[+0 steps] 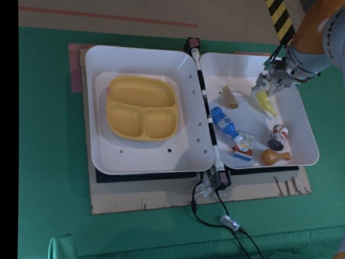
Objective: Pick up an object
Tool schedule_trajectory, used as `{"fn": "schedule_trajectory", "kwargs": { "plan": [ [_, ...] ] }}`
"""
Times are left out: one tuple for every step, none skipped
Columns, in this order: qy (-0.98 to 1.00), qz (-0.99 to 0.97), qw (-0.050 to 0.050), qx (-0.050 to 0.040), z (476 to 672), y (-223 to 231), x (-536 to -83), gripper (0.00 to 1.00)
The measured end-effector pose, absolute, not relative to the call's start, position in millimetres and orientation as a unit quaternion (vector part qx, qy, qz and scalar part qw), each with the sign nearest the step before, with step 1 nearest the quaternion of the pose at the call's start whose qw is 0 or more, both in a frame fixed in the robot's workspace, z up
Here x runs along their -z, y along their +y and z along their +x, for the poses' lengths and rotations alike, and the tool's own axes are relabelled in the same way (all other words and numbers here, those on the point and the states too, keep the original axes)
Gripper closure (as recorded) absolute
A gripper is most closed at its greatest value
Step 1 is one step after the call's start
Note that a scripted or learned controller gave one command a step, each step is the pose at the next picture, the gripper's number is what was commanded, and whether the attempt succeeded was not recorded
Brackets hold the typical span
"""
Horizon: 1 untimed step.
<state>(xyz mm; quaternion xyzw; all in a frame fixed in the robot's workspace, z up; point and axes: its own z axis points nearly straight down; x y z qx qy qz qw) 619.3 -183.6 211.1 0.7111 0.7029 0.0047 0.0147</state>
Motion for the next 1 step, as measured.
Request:
{"fn": "schedule_trajectory", "kwargs": {
  "plan": [
    [0.706,0.709,0.007,-0.0029,600.3,-138.1,-320.8,1.0]
  ]
}}
